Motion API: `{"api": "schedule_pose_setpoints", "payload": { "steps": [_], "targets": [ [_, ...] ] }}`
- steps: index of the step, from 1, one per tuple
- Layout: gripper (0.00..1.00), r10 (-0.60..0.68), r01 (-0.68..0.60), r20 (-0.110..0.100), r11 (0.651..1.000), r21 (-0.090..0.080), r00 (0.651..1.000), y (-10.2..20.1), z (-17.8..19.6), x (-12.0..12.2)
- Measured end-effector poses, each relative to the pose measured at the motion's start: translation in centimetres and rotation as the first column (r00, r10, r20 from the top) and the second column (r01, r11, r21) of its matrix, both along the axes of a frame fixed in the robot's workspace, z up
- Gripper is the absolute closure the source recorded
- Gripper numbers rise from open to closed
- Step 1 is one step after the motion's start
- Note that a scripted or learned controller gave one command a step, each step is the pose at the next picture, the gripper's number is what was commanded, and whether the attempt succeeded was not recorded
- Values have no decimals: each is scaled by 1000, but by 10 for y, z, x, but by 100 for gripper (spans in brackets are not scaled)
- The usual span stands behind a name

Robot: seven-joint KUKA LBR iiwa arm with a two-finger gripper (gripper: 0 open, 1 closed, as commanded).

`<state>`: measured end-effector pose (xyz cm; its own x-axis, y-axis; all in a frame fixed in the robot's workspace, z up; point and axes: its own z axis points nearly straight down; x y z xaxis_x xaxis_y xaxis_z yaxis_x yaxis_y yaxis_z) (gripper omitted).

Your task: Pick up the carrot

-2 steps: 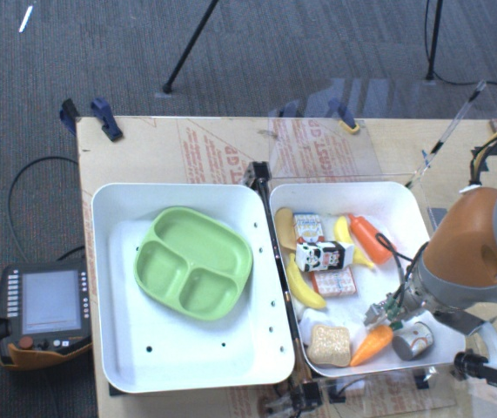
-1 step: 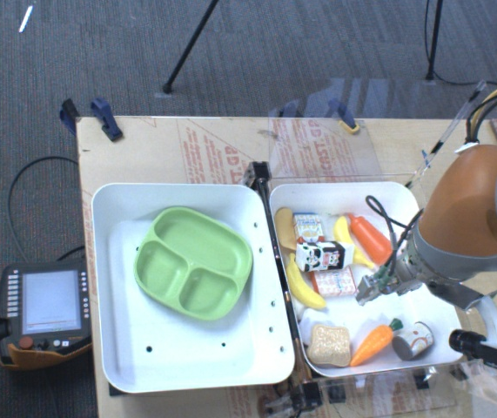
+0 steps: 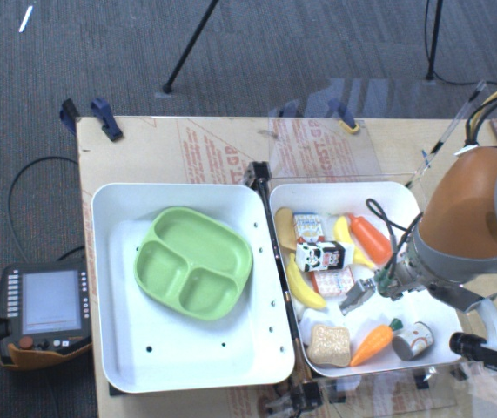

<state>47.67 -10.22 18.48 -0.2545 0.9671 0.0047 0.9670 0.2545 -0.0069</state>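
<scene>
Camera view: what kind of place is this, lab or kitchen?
Likely a robotics lab: a teach pendant lies on grey carpet, tripod legs stand behind the bench, and toy food like the carrot fills a white bin.

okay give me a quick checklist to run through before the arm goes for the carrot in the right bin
1. Carrot in view, near the right bin's front edge: ok.
2. Carrot's top uncovered: ok.
3. Gripper above the carrot: not ok, it hovers further back, over the cartons.
4. Room beside the carrot: not ok, a can and a bread slice sit close on either side.
5. Gripper open: cannot tell.
</scene>
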Motion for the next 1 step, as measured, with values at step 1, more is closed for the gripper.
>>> {"api": "schedule_pose_setpoints", "payload": {
  "steps": [1],
  "targets": [
    [0, 116, -116, 1, 993, 3, 993, -69, -100, -2]
  ]
}}
